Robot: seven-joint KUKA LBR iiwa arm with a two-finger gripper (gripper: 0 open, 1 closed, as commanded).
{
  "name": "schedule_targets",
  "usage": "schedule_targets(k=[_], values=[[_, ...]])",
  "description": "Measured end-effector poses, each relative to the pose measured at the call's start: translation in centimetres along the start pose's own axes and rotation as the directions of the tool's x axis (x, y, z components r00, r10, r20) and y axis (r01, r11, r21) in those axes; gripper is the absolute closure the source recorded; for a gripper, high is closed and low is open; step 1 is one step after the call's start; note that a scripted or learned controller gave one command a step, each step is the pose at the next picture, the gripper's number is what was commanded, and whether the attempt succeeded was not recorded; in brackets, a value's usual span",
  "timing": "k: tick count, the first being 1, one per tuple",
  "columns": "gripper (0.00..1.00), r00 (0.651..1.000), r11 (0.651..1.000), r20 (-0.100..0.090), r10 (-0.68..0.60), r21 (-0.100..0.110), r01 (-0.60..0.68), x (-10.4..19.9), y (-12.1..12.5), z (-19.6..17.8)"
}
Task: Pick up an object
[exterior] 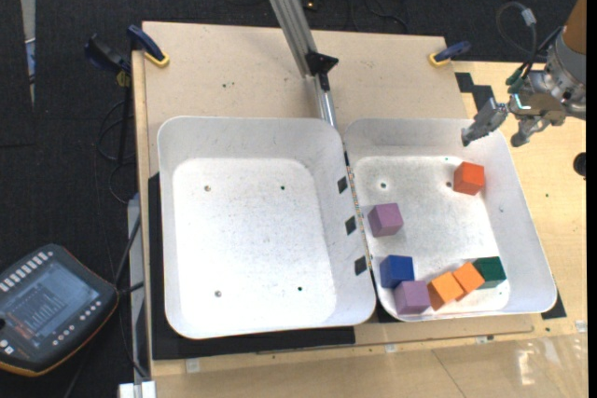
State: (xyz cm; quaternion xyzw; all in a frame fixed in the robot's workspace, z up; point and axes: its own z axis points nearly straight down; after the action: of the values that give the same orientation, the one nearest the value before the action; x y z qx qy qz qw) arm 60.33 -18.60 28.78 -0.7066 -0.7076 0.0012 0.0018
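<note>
My gripper (501,130) hangs open above the far right rim of the right bin (522,228), with nothing between its fingers. An orange cube (469,177) lies just below and left of it in that bin. A purple cube (385,219) sits near the bin's middle left. Along the near edge lie a blue cube (396,270), a second purple cube (412,295), a second orange cube (451,283) and a green cube (489,271).
The left bin (187,200) stands beside the right one. A slanted metal pole (284,0) runs from the top down to the bins' shared edge. A teach pendant (47,308) lies at the lower left, and clamps (149,47) hold the board's far corners.
</note>
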Motion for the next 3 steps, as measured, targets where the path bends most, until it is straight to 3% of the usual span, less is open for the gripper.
schedule_targets(k=[1,3], values=[[0.0,1.0,1.0,0.002,-0.002,-0.004,0.002,0.0,0.1,-0.3],[0.0,1.0,1.0,0.0,0.003,0.002,-0.003,-1.1,-0.3,10.2]])
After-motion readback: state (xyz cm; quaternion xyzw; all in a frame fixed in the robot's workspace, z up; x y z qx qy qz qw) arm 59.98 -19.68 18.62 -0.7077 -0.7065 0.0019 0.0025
